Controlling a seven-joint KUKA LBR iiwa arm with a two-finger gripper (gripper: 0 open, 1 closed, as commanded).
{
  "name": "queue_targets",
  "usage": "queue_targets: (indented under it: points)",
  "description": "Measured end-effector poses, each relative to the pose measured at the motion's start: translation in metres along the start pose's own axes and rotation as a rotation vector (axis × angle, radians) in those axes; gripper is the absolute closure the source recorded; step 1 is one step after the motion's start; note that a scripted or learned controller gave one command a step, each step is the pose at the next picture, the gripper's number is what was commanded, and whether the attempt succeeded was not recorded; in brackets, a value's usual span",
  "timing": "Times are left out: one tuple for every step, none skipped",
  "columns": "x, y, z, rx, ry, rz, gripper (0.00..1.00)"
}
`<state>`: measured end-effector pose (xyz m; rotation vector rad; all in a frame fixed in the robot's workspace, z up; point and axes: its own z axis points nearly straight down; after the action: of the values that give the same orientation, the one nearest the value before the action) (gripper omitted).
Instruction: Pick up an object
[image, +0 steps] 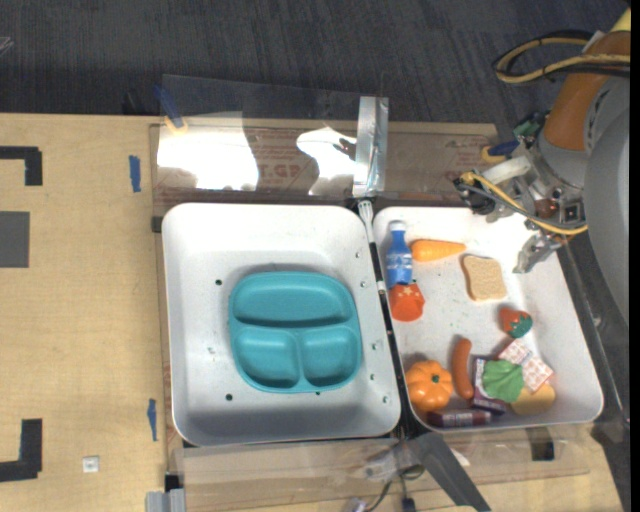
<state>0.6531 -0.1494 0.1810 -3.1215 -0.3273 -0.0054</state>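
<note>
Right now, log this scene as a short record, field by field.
left bin: teal divided tray
right bin: blue bottle, carrot, bread slice, strawberry, sausage, pumpkin
gripper: above the right bin's far right corner, holding nothing visible
task status: no object picked yet

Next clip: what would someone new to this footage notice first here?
The large teal three-compartment plastic tray lies alone in the left white bin. The right white bin holds a scatter of toy food: an orange carrot, a tan bread slice, an orange pumpkin and a blue bottle with an orange base. The grey arm's gripper hangs over that bin's far right corner.
</note>
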Motion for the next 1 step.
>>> queue_targets:
  points:
    - [-0.1021,0.0162,0.0380,0.000,-0.009,0.005,0.00]
